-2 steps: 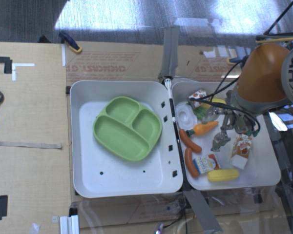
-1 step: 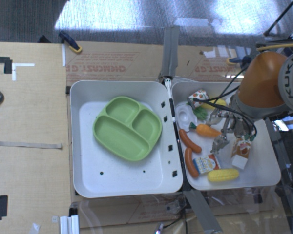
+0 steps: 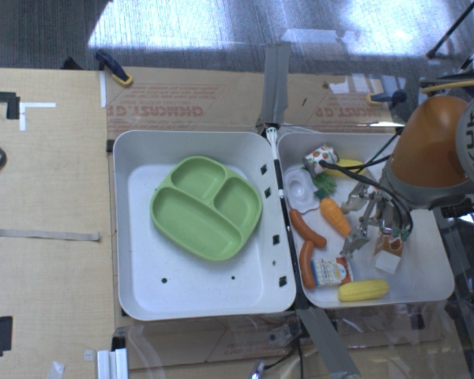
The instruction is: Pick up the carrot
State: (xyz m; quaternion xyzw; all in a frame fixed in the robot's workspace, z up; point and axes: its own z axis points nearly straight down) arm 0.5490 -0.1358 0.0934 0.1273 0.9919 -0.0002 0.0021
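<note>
Your tool [image 3: 362, 229] hangs over the right bin [image 3: 426, 290], just right of the carrot [image 3: 334, 216], fingers parted and grasping nothing, likely lining up a grasp, while the carrot lies free just right of a sausage [image 3: 307, 227].

Mirrored, unreadable print on cardboard [image 3: 182, 105]
</note>
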